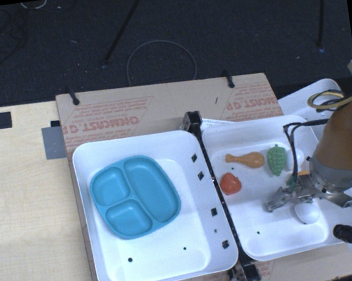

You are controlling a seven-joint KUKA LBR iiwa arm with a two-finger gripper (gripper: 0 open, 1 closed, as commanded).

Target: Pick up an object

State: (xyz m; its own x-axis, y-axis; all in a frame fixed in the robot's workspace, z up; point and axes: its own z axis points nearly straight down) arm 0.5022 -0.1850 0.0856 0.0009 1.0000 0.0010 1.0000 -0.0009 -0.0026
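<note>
- The arm reaches in from the right and hangs low over the right bin, its gripper down near the bin floor in the lower middle of that bin.
- The metal fingers point left and look slightly apart, with bare white floor between them; nothing sits between them, so nothing is picked up yet.
- Four loose things lie in the right bin: a red tomato-like toy by the divider, a tan chicken-drumstick toy above the gripper, a green bumpy toy just right of the drumstick, and a white rounded object just beside the gripper on its lower right.
- The white object is the nearest thing to the gripper, but it lies behind the fingertips, not between them. The tomato is a short way off to the upper left of the tips.
- The left bin holds a blue divided plate, well apart from the arm.
- My judgement: the reach into the bin is done, while the grasp and the lift are both left. Which thing is the target is unclear from this pose.
</note>
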